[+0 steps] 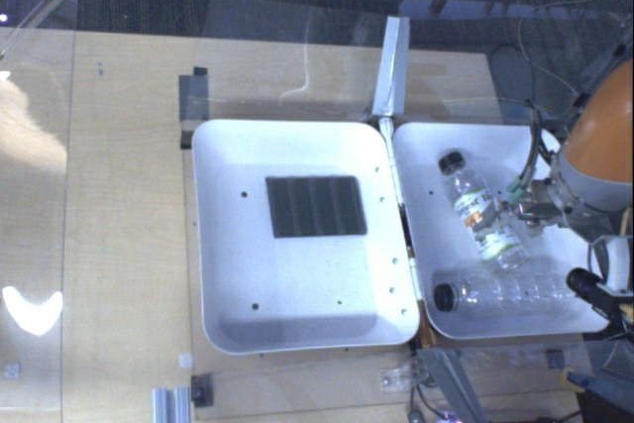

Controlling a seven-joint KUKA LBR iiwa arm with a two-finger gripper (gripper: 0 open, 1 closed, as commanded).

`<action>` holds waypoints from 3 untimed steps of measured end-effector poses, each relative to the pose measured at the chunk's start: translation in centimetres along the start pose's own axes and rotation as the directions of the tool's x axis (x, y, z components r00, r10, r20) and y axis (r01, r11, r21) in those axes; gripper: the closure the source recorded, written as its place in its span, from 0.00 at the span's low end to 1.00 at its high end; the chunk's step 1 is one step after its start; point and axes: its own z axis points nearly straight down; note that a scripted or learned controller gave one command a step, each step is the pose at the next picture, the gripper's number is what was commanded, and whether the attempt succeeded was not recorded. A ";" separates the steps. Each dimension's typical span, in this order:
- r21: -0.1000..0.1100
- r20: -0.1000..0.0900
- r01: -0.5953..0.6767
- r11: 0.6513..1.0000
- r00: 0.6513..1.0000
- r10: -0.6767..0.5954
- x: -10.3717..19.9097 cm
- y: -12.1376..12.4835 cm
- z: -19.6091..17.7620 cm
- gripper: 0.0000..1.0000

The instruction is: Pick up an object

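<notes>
Left bin (pixel 228 243): dark ribbed mat (pixel 316 206); right bin (pixel 426 163): clear bottle (pixel 480 213) with black cap, lying diagonally; second clear bottle (pixel 500 292) along the front wall; gripper (pixel 525 203) beside the diagonal bottle's base, finger spread indiscernible.

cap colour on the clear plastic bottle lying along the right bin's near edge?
Black, on the clear plastic bottle, seen in the camera view.

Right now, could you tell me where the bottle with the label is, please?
The labelled bottle lies tilted in the right bin, cap toward the upper left, just above the clear bottle along the near wall and beside the gripper.
</notes>
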 end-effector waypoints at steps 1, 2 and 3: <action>-0.002 0.000 0.202 0.979 0.979 -0.202 -0.7 5.4 9.9 0.00; -0.008 0.001 0.203 0.979 0.979 -0.203 -0.6 5.6 8.8 1.00; -0.003 0.000 0.193 0.981 0.981 -0.193 6.3 12.0 0.9 1.00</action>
